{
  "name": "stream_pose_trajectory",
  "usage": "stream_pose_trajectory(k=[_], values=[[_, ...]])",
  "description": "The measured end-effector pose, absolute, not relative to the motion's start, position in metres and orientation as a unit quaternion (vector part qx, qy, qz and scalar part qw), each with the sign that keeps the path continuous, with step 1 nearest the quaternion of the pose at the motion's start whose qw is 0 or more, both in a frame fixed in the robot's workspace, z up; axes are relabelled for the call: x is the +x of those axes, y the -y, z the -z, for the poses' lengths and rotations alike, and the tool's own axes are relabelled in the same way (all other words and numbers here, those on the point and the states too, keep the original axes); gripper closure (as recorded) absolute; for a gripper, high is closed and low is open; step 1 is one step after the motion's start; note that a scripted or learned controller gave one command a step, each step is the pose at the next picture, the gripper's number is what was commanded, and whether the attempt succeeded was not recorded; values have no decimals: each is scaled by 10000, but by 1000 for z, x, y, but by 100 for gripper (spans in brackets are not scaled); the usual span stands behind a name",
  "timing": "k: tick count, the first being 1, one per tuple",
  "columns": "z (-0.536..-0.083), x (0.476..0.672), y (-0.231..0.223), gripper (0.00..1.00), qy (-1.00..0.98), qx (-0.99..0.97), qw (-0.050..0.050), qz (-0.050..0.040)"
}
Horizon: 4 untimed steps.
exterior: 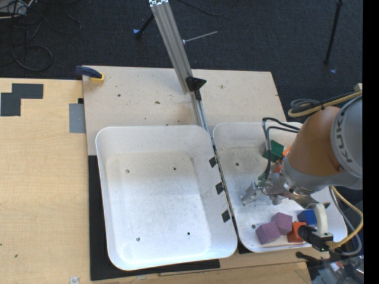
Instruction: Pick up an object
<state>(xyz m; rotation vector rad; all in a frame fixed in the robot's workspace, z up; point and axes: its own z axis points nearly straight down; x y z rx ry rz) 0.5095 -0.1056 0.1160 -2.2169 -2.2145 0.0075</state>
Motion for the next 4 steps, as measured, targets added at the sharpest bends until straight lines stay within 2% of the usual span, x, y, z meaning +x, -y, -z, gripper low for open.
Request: stream_pose_trajectory(k=[1,3,4], values=[[-128,510,109,100,7033,-7109,23,-13],[-243,517,109,100,7072,-7070,-15,11],[-250,522,54,100,7089,-7053,10,6]])
